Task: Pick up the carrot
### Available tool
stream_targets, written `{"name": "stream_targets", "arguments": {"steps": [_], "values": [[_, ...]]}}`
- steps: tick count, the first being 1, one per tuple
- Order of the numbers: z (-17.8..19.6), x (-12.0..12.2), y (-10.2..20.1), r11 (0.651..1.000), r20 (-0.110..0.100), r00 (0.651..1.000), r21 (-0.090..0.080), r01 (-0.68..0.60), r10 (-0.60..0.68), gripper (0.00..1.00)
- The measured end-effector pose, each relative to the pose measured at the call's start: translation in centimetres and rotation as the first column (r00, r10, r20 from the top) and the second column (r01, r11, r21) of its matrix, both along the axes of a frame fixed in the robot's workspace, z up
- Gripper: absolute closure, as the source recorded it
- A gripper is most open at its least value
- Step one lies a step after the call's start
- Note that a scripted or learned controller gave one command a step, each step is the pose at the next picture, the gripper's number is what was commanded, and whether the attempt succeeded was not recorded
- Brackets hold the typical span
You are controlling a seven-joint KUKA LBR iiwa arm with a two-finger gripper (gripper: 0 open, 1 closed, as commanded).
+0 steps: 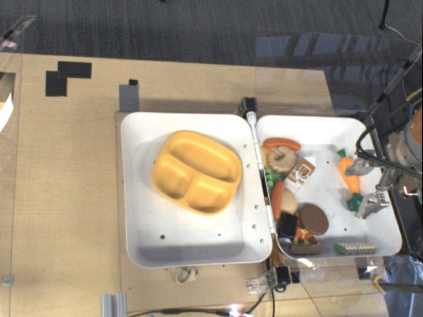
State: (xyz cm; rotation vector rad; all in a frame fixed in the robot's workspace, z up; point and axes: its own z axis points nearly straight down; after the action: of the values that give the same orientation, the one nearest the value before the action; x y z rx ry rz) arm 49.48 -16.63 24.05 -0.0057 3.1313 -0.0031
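From my remote seat I log the following. Table (79,197): pale wood, carrying two shallow white bins side by side. Left bin (142,243): holds one yellow divided tray (197,170), three compartments, lying tilted near the bin's centre. Right bin (330,127): holds a clutter of toy foods along its 9 o'clock wall, namely a red sausage (282,143) at 11 o'clock, a bagel-like ring (283,158) just below it, a small orange-and-white carton (301,172) beside the ring, a long orange-red piece (277,195) against the wall, and a brown round patty (313,218) toward 7 o'clock, with dark items I cannot identify beneath it. A green studded strip (353,248) lies at 5 o'clock. Carrot (349,172): orange with a green top, at the bin's 3 o'clock side, well apart from the clutter. Gripper (369,203): enters from 3 o'clock under the grey arm, sitting low over the bin just at the carrot's 5 o'clock; a small green piece (352,203) lies just beside it. I cannot tell whether its fingers are apart or together, and I see nothing clearly caught between them; contact with the carrot cannot be confirmed.
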Motion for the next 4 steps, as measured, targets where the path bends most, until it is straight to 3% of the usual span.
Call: {"name": "stream_targets", "arguments": {"steps": [1,2,3,4], "values": [[-15.0,1.6,-1.9,0.997,0.011,0.997,-0.005,-0.082,0.082,0.00],[-15.0,0.6,-0.8,0.989,0.008,0.989,-0.001,0.150,-0.150,0.00],[-15.1,-0.1,-2.1,0.914,0.006,0.914,0.007,0.406,-0.406,0.00],[-12.6,8.9,-3.8,0.807,0.004,0.807,0.008,0.590,-0.590,0.00]]}}
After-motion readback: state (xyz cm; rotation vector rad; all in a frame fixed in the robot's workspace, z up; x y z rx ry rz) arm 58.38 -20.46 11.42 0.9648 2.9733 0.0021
